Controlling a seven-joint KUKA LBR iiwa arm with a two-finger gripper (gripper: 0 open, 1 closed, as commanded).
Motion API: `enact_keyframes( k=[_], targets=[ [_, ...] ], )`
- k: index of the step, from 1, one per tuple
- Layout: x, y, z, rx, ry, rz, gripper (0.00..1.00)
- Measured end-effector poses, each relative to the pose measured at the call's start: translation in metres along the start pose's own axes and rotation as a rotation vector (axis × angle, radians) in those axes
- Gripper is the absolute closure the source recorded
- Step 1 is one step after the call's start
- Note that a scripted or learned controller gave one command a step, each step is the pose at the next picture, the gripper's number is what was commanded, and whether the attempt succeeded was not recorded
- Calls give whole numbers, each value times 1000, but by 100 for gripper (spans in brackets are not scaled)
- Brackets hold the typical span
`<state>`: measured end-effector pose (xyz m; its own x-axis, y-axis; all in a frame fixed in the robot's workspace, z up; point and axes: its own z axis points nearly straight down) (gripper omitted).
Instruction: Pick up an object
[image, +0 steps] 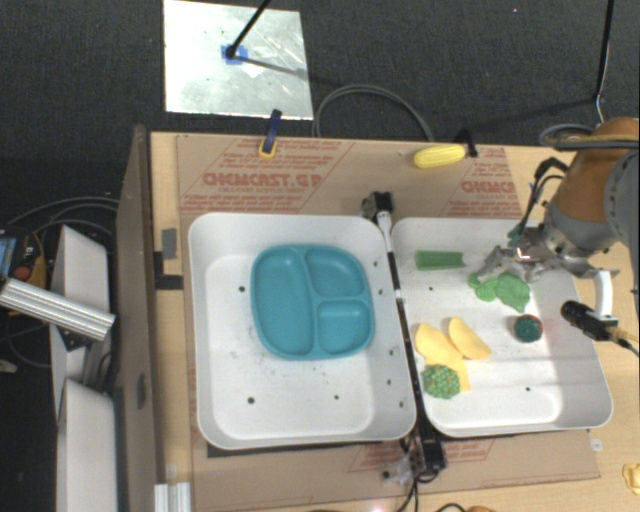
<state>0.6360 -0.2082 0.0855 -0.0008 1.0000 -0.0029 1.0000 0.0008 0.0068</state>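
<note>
Bench (330, 165): two white bins were recorded side by side. Left bin (220, 400): a teal divided plate (312, 302) was lodged centrally. Right bin (570, 400): a green block (439, 260), a leafy green piece (503, 290), two yellow pieces (451, 342), a green broccoli-like floret (441, 380) and a dark round item (527, 327) were noted. The gripper (518, 258) was positioned just above the leafy green piece; how far it was spread could not be told.
</note>
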Motion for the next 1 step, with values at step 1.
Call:
enact_keyframes(
  k=[1],
  targets=[
    [1, 21, -78, -4, 0, -5, 0]
  ],
)
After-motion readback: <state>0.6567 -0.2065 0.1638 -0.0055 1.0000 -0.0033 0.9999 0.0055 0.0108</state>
